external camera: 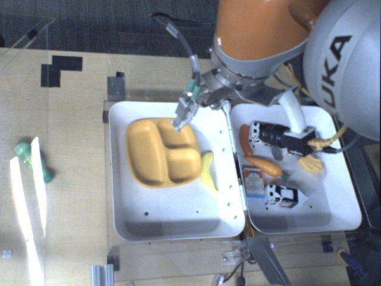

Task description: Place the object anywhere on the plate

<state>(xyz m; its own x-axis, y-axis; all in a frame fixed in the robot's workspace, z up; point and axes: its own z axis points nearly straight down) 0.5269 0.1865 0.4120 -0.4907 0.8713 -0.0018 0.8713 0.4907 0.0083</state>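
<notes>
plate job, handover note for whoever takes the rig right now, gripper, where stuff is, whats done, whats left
Gripper: above the plate's upper right compartment; nothing seen between its fingers.
Plate: yellow, divided, in the left bin.
Banana: lies in the left bin against the plate's right edge, not on it.
Right bin: holds a hot dog and other toys.
Done: nothing lies on the plate.
Left: pick an object and set it on the plate.

Pretty evenly lit from overhead, we'd say. The white left bin is bright but not blown out, with a soft grey shadow along its near inside wall. On the left of the worktop we get a harsh glare streak. The arm up close looks soft and out of focus.
</notes>
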